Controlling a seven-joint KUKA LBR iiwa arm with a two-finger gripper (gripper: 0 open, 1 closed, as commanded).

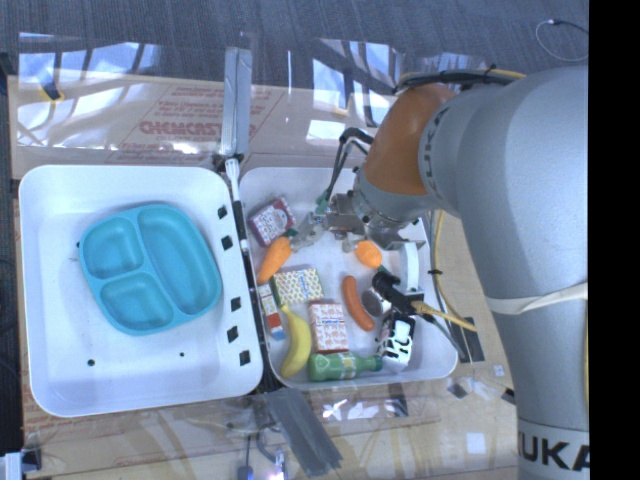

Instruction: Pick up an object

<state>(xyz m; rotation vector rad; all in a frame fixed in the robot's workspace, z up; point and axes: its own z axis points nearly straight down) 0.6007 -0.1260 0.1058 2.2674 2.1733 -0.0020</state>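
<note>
Arm (520, 198) comes first for bulk: the grey limb with its orange band reaches in from the right and bends over the right-hand bin, so the wrist hangs above the clutter, likely because that is where the pickable things lie. Two white bins sit side by side; the left bin (60, 368) bears one blue divided plate (150, 268) with three compartments and nothing in them, set near the middle as if awaiting whatever gets carried across. The right bin (440, 363) holds the candidates, crowded toward its near and left part. Counted, there are one banana (293, 340) lying along the left wall, one green bottle (340, 366) flat against the near wall, two patterned boxes, the cracker box (298, 286) and the red box (328, 326) just below it, one dark red packet (270, 220) near the far corner, one carrot (273, 260) tilted beside the divider, one sausage (356, 301) in the middle, and one small orange piece (369, 254) just under the wrist; a black-and-white item near the right corner is too muddled to name. The gripper (322, 223) points toward the far left of this bin, between the packet and the carrot; whether its pincer is apart or together cannot be told, since the tips blur against the items. Nothing appears lifted, so the pick seems not yet made.
</note>
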